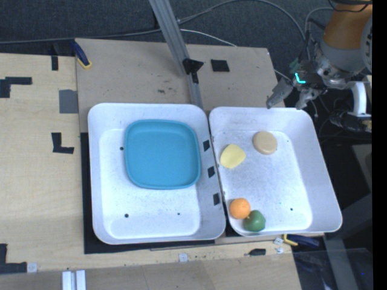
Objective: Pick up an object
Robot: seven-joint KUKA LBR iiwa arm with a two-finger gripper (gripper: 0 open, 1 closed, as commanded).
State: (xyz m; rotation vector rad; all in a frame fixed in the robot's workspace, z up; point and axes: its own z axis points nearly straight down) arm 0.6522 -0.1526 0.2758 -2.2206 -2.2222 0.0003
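Observation:
Four small objects lie in the right bin (308,180). A beige round piece (265,142) sits toward the back, with a pale yellow lump (232,156) just left of it. At the front left corner an orange ball (240,208) touches a green object (254,220). My gripper (288,98) hangs over the back rim of the right bin, up and right of the beige piece. Its two dark fingers (277,95) stand apart with nothing between them.
A blue square plate (162,153) lies in the left bin (109,210). A slanted metal pole (175,38) rises behind the bins. Cables run across the dark floor at the back and right.

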